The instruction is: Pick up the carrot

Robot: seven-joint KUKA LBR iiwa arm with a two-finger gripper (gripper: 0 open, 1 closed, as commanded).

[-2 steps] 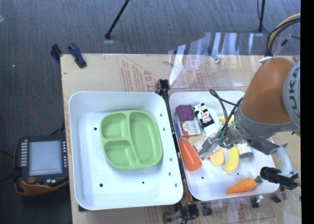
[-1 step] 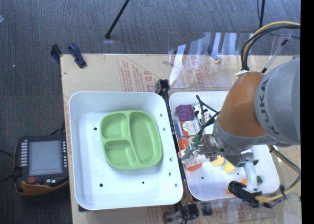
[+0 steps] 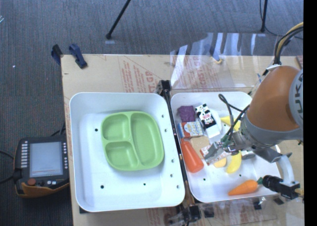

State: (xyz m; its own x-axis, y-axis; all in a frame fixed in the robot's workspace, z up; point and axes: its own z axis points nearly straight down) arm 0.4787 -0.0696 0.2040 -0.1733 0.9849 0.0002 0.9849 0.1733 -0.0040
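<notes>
**Carrot lies at the right bin's front edge**

The carrot [image 3: 243, 187] rests at about five o'clock in the right bin [image 3: 213, 197], apart from the gripper [image 3: 217, 151]. The gripper hangs mid-bin above a banana [image 3: 234, 163], beside an orange bottle [image 3: 191, 155]; whether it is open or closed cannot be told. A green divided plate [image 3: 132, 140] fills the left bin [image 3: 84, 121].

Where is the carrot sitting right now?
The carrot lies in the right bin, near its front right corner, just below the banana and apart from the gripper, which hangs above the bin's middle.
</notes>
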